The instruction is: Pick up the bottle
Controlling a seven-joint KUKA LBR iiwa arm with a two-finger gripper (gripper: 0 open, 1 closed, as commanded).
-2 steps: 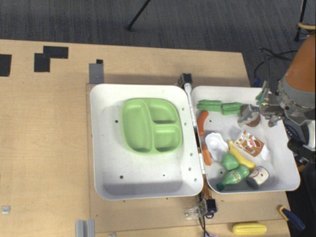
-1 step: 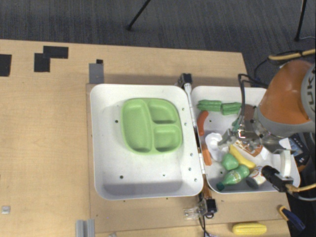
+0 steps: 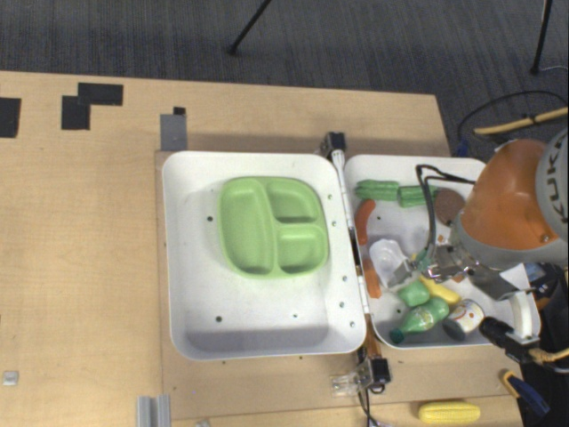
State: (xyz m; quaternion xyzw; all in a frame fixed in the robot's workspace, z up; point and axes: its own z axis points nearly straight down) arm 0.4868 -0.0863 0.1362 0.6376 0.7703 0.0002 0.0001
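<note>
The arm (image 3: 516,203) hides the right bin's (image 3: 391,172) far side.

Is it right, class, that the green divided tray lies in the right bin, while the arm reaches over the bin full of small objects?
No. The camera view shows the green divided tray in the left bin; the arm does reach over the cluttered right bin.

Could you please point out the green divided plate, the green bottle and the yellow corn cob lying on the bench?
green divided plate (image 3: 267,225): camera view, on its large left compartment.
green bottle (image 3: 421,318): camera view, on its body.
yellow corn cob (image 3: 449,411): camera view, on its middle.
</note>
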